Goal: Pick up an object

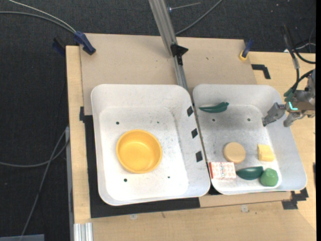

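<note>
My gripper (280, 117) hangs over the right rim of the right bin (241, 92), open, with nothing between its fingers. In that bin lie a dark green pepper-like piece (214, 106) at the back, a tan round disc (234, 152), a yellow block (266, 152), a red and white box (221, 170), a second dark green piece (249, 172) and a light green ball (269, 177). The yellow block is the closest of these to the gripper, lying nearer the front. A yellow bowl (139, 150) sits upright in the left bin (135, 97).
A slanted metal pole (168, 31) runs from the top down to the gap between the bins. Blue and yellow clamps (84, 42) hold the bench board at its back corners. Cables trail over the dark floor around the bench.
</note>
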Action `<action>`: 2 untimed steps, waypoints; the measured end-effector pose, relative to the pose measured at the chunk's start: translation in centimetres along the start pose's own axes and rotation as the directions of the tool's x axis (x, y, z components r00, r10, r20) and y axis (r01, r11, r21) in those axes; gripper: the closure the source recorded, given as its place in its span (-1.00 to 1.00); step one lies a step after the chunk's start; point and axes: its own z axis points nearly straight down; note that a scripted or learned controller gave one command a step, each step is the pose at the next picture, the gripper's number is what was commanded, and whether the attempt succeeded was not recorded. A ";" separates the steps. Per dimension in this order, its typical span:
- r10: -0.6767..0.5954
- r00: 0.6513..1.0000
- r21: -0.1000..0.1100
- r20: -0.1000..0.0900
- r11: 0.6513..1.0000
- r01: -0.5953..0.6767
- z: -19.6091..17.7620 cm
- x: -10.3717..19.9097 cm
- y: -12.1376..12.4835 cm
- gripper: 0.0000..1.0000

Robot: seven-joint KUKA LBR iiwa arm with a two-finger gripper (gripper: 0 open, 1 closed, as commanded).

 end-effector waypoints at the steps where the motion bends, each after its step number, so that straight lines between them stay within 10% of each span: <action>1: -0.001 1.000 -0.005 0.001 1.000 0.001 -0.2 0.0 0.1 -1.00; 2: 0.000 1.000 0.003 -0.002 1.000 0.000 4.2 0.6 -0.1 -1.00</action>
